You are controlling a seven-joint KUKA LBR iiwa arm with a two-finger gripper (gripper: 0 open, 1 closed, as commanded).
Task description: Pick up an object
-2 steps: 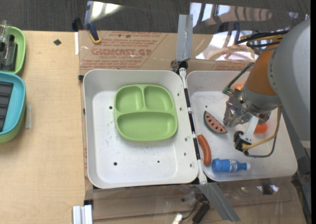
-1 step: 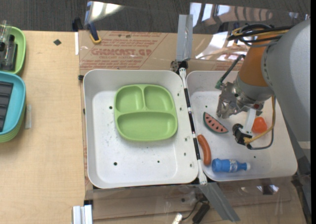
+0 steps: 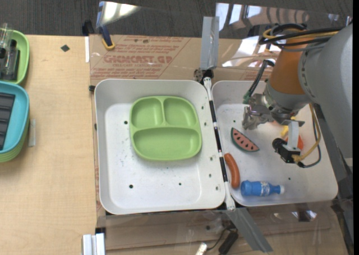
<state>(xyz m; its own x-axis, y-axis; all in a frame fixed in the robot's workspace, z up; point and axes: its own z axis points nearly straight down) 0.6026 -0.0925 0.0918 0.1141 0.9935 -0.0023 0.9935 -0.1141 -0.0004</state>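
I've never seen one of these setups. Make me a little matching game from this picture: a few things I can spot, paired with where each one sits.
Things:
1. green divided plate
2. watermelon slice
3. blue bottle
4. red sausage

Places:
A. right bin, near front edge, lying on its side
B. left bin, in the middle
C. right bin, below the gripper
D. right bin, along its left wall

Pairs: 1-B, 2-C, 3-A, 4-D

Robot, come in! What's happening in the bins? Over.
End effector above right bin, fingers unclear. Watermelon slice just below. Hot dog, blue bottle nearby.
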